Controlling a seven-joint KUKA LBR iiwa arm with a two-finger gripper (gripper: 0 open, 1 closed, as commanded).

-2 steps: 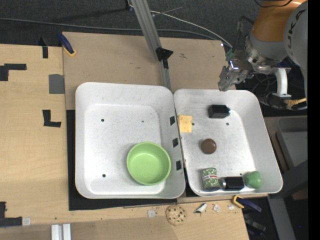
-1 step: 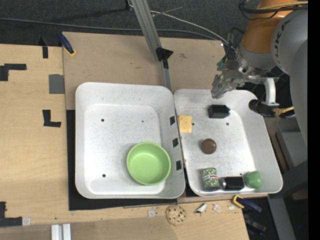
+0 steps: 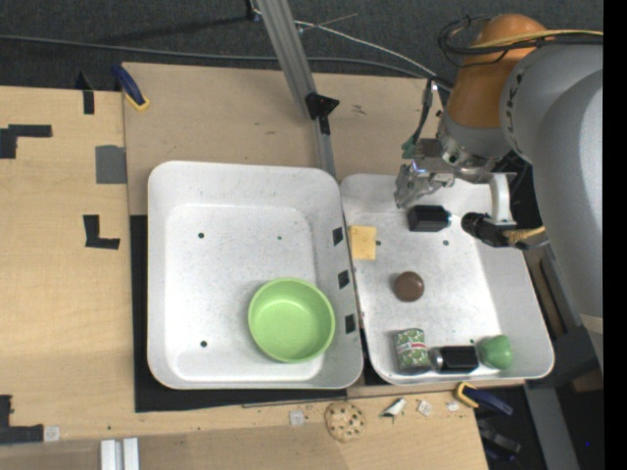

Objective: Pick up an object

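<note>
Overhead, the grey arm (image 3: 549, 116) with its orange band fills the right side, and its gripper (image 3: 419, 186) hangs low over the far end of the right bin (image 3: 509, 292); whether the tool is open or closed I cannot tell from this slant, and nothing can be seen caught in it. Largest of what lies about it are the two white bins: the left bin (image 3: 196, 194) sits away to the tool's left, the right one directly under it. One green bowl (image 3: 290, 320) rests in the left bin's near corner, well apart from the tool. Closest to the gripper is one small black block (image 3: 428, 218), just beside it on the near side, its long axis running across the bin; this looks the likeliest thing to pick, needing only a short shift toward the camera and a descent. One yellow square piece (image 3: 363, 243) lies near, to the tool's left against the bin's wall. One brown round object (image 3: 409, 285) sits farther toward the near end. Well apart, along the near wall, are three more things in a row: one green-labelled can (image 3: 410, 349), one black object (image 3: 455, 359) touching it, and one green round object (image 3: 496, 352).
</note>
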